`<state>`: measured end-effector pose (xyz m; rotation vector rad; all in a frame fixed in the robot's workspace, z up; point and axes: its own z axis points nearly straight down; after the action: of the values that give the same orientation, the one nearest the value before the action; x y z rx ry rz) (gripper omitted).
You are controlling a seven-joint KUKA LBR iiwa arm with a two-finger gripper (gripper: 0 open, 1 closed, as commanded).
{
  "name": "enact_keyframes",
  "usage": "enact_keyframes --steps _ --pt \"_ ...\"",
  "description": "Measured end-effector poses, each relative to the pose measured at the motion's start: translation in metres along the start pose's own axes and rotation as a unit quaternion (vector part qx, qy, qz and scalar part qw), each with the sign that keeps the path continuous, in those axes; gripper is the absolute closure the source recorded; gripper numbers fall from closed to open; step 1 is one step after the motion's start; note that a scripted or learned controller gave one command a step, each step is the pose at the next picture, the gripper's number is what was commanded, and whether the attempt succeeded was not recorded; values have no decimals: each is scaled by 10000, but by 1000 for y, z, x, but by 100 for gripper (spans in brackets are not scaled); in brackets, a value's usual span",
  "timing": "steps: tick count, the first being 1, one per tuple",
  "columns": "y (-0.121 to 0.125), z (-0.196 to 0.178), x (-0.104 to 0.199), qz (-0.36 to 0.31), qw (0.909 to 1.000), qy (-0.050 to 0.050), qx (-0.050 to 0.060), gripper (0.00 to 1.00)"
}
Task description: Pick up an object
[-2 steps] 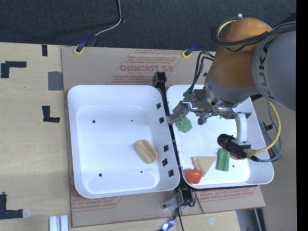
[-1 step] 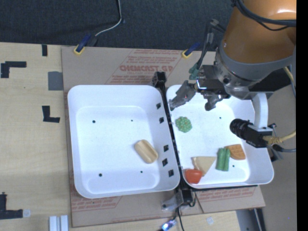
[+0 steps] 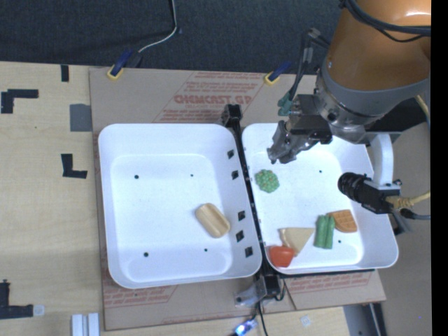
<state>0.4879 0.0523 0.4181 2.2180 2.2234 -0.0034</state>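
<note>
My gripper (image 3: 283, 152) hangs over the back left part of the right bin (image 3: 364, 261), its dark fingers pointing down. Just below and left of it a green bumpy broccoli-like piece (image 3: 267, 180) lies on the bin floor, apart from the fingertips. Near the front of the right bin lie a red piece (image 3: 281, 256), a pale yellow wedge (image 3: 297, 238), a green stick-shaped piece (image 3: 324, 232) and an orange waffle-like piece (image 3: 344, 220). A tan bread-roll shape (image 3: 212, 220) lies in the left bin (image 3: 112, 187). Nothing shows between the fingers.
A black divider with clips (image 3: 241, 187) runs between the two bins. A black cylindrical fitting (image 3: 360, 190) with a cable juts over the right bin's right side. Both bins sit on a cardboard sheet (image 3: 203, 93) on the bench.
</note>
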Motion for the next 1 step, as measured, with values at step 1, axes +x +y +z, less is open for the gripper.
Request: enact_keyframes --steps 1 --pt "-4 -10 9 8 10000 8 -3 100"
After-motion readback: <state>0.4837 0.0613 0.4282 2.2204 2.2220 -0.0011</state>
